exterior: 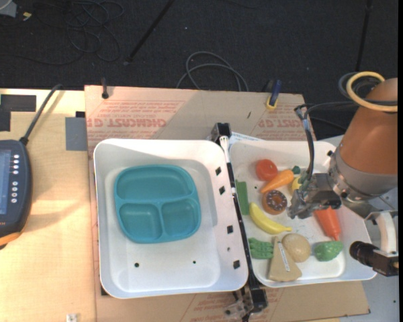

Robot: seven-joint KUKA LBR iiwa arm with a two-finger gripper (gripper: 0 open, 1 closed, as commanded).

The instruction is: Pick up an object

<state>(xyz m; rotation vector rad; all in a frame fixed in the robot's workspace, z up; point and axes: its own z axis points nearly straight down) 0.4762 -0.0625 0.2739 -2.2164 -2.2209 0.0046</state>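
The gripper (pixel 303 203) hangs low over the right bin (pixel 352 274), its dark fingers hard to separate from the toys beneath, so I cannot tell how far apart they stand or whether anything is caught between them. The relation that matters is with the toy carrot (pixel 329 221): it lies just to the right of the gripper and slightly nearer, seemingly touching or almost touching the tool, with its long axis running from far-left to near-right and its tip pointing toward the near edge of the bin. A grasp would likely have to close across that axis. Just to the left of the gripper sits the chocolate doughnut (pixel 275 201), with the banana (pixel 267 221) nearer still, so both are close rivals. The teal divided plate (pixel 156 202) rests in the left bin (pixel 114 260), well apart from the tool.
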